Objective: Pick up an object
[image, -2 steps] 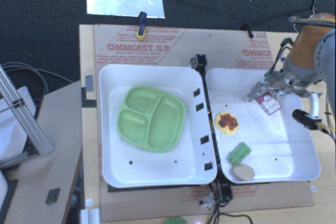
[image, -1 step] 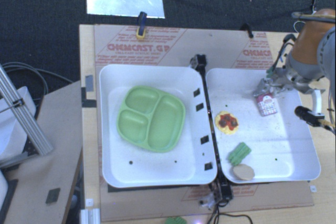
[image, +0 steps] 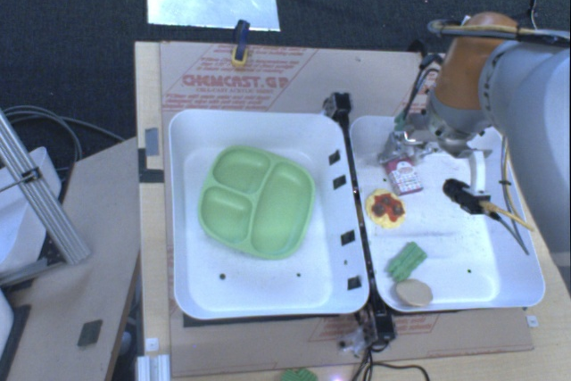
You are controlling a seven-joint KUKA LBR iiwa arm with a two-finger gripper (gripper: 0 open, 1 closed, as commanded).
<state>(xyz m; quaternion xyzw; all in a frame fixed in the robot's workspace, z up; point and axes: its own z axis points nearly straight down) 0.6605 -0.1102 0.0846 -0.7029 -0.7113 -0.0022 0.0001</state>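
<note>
In the right bin (image: 522, 281), red box (image: 404, 177) lengthwise near-to-far.

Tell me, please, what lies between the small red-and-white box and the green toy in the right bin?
The camera view shows a yellow disc with red topping between the box and the green toy.

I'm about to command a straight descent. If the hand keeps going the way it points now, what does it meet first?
Most likely the small pink box, which lies just below the hand on the right bin. Height is hard to judge from this slant.
</note>
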